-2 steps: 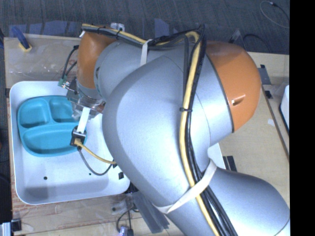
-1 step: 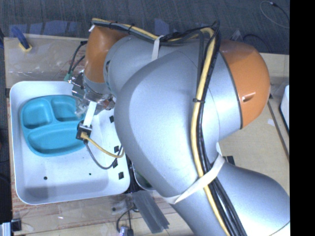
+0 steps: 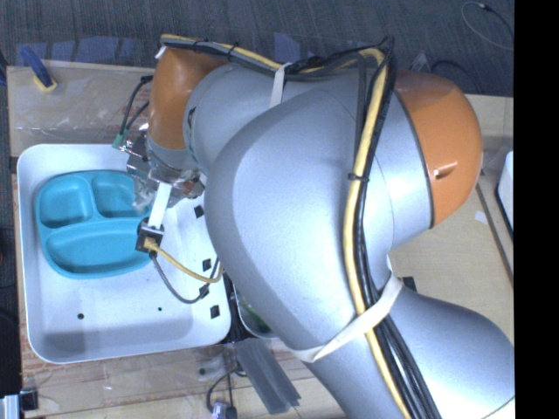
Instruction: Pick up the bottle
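The big grey arm (image 3: 349,234) leans in from the right and covers most of the table (image 3: 489,260), its wrist dipped low over the left white bin (image 3: 105,330). The gripper (image 3: 148,201) hangs at the right edge of a blue divided tray (image 3: 83,234) lying in that bin, probably because the program is hunting for something there. Whether the jaws are open or closed I cannot tell; cables and a bracket crowd the spot. A pale, glassy shape beside the wrist might be the bottle, but I cannot be sure. A dark green rounded thing (image 3: 253,321) peeks from under the arm near the gap between the bins.
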`<state>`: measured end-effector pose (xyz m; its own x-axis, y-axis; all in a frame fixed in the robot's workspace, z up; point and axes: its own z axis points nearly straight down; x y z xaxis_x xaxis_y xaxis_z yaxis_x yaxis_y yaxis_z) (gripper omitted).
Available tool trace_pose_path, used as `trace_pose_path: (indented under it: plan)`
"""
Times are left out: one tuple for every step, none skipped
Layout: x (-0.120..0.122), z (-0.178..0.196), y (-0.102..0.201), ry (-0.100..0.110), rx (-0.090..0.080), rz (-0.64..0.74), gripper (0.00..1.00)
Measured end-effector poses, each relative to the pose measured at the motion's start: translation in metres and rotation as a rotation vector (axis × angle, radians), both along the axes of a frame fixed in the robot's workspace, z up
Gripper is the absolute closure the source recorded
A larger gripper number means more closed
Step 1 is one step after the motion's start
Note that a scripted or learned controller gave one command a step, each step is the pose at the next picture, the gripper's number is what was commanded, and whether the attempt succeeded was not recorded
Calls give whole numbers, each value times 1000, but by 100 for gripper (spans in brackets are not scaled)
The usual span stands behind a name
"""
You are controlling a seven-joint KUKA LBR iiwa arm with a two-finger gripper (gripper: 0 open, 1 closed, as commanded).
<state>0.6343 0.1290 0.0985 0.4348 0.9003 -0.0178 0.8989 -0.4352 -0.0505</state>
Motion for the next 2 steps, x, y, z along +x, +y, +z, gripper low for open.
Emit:
trace_pose_path:
  plan:
    - [-5, 1, 1, 16, -3, 9, 100]
    - [-9, 2, 3, 30, -5, 18, 100]
